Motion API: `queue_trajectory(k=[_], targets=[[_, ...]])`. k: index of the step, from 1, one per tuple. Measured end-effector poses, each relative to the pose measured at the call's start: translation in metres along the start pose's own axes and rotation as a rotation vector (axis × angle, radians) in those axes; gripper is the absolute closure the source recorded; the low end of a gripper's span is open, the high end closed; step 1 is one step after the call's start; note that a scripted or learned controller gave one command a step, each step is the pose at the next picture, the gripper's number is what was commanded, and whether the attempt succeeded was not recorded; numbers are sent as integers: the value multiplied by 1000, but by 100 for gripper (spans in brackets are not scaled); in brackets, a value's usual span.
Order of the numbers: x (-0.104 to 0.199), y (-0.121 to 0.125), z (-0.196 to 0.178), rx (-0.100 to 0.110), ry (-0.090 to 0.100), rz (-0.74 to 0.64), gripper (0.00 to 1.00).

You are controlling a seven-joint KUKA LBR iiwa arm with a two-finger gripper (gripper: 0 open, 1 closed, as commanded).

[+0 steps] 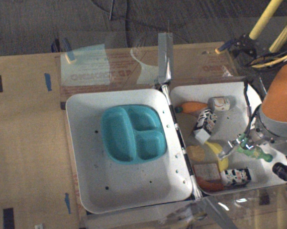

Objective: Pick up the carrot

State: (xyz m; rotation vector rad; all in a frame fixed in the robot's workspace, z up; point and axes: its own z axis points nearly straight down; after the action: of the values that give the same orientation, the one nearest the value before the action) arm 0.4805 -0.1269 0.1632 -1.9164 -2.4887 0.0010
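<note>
A: Start with the big things. What is on the bench?

B: Two white bins, side by side. The left bin carries one teal divided tray, sitting near its middle, probably as a place to drop things. The right bin holds all the loose items, which looks like the pick side.

A: And the arm?

B: One arm, grey with its orange band, comes in from the right and hangs over the right bin's near half. Its gripper sits low by a green bottle. I cannot tell whether the fingers are apart or together; they blur into the clutter beneath.

A: Where is the carrot?

B: One carrot, lying on its side along the far wall of the right bin, in the corner nearest the divider. Just beside it, towards the arm, lies a small pale can, and a black-and-white carton lies just in front.

A: So the gripper is on it?

B: No. It is well apart from the carrot, across the bin. I judge the pick not yet made.

A: Anything smaller?

B: One yellow piece near the gripper, one reddish sausage-like piece at the near wall, and a second patterned carton beside that.
</note>
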Motion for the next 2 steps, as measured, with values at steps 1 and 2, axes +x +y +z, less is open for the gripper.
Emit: queue_trajectory(k=[1,2], targets=[[-54,-10,52,-11,-2,225,0],[-54,-10,46,-6,0,225,100]])
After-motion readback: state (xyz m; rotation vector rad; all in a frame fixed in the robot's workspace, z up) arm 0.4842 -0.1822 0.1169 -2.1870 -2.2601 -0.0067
